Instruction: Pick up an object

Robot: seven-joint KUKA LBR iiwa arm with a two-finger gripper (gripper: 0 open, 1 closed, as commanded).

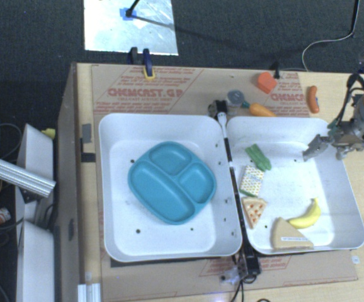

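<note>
The right bin (333,187) holds a green vegetable piece (257,157), a checkered wedge (252,180), a pizza slice (254,211), a yellow banana (307,214) and a tan sandwich wedge (290,234). My gripper (327,148) hangs over the bin's upper right corner, far from all of these. It is open, with nothing between its fingers. One finger (313,147) points down-left over the bin floor.
The left bin (116,168) carries a blue divided plate (171,181). On the bench behind the bins lie an orange block (266,82), a carrot (261,110), a hot dog (312,99) and a grey disc (235,97). The ridge between the bins (230,168) runs down the middle.
</note>
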